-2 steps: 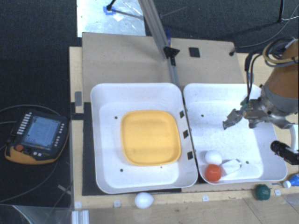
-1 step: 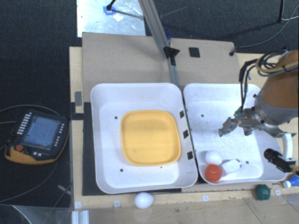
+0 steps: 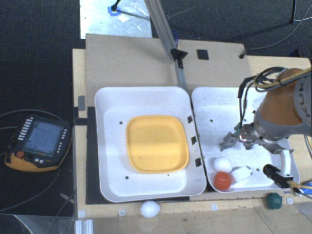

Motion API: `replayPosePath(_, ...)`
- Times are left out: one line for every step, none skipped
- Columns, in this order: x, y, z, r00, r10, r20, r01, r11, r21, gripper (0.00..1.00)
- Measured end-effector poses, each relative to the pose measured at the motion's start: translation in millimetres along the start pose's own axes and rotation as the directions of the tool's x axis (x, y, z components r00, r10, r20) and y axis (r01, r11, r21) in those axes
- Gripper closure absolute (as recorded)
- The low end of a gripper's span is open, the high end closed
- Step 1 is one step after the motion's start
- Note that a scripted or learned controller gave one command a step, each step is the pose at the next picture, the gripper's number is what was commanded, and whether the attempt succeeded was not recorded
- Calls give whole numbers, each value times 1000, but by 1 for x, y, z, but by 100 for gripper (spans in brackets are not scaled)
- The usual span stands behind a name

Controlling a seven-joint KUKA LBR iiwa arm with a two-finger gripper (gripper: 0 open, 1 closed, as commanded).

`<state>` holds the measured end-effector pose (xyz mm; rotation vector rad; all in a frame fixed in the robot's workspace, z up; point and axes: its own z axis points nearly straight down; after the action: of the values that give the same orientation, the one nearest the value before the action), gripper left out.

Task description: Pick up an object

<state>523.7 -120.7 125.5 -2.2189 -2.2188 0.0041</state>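
place: pretty clearly a robotics lab; not a home setup
bench: cardboard-topped bench (image 3: pixel 146 57) with two white bins (image 3: pixel 109 106) side by side
gear: teach pendant (image 3: pixel 39 145) on dark carpet; loose cables (image 3: pixel 273 28) trailing around
arm: grey-and-orange industrial arm (image 3: pixel 285 106)

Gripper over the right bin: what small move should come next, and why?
Probably ease the gripper toward the near edge and down onto the white ball. The gripper hangs above bare bin floor, while the white ball and the red ball lie just nearer the front wall.
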Motion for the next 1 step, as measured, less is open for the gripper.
replayPosePath(0, 0, 37, 1000, 0, 0, 0, 1000, -2, 0)
